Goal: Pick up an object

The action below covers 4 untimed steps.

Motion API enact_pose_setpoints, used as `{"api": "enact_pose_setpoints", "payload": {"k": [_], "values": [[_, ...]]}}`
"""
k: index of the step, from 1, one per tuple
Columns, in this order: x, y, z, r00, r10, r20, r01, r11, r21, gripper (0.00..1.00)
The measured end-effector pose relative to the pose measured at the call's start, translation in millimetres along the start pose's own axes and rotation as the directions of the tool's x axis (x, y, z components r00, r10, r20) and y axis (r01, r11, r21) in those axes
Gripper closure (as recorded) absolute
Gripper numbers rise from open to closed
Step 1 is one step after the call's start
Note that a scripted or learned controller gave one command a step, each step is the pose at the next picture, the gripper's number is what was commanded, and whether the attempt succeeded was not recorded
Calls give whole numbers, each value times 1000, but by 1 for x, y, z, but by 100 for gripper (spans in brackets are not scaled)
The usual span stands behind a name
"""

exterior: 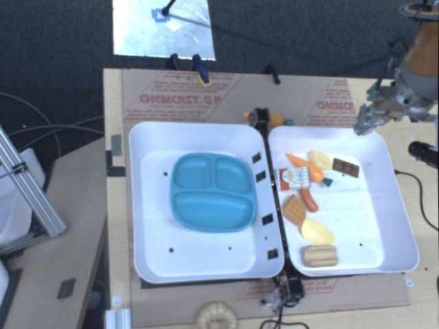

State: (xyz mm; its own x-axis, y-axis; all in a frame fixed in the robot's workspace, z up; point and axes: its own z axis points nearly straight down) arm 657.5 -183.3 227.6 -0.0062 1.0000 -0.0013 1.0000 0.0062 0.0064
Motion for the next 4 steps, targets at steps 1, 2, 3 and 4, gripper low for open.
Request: {"api": "enact_pose_setpoints", "payload": {"k": [1,2,3,4], "values": [[50,-16,-11,1000,-3,-2,3,1000,4,100],[106,-32,-17,1000,-4,-3,4,1000,5,100],[149,-42,-14,1000,-3,-3,3,1000,6,100],[201,-60,-12,1000,-3,-3,3,1000,7,100]]}}
